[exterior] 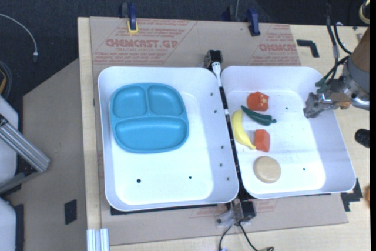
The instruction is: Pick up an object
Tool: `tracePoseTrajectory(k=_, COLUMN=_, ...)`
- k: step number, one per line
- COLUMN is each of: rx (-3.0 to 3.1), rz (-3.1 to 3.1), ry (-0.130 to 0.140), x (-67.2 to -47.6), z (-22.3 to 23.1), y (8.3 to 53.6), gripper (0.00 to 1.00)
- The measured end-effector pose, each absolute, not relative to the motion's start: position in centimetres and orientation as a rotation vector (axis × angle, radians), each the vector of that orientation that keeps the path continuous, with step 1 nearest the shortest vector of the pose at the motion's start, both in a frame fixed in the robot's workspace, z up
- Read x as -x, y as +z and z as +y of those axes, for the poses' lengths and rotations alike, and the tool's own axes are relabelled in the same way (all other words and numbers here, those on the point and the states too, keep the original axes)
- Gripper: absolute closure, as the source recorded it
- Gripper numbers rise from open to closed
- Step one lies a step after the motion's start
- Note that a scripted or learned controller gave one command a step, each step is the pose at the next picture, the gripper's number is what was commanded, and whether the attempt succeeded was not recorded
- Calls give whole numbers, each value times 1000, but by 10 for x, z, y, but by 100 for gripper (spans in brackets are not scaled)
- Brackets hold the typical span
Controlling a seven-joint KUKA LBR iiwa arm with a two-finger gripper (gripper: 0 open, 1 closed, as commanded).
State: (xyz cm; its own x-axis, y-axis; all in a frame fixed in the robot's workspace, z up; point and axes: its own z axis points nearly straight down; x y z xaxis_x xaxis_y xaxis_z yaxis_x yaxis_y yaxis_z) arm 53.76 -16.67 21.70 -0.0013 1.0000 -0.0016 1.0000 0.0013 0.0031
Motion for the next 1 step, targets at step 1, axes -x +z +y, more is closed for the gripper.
tracePoseTrajectory(k=1, rx=-2223, rz=2223, ry=-2, x=-538, z=-167, y=201, gripper=100)
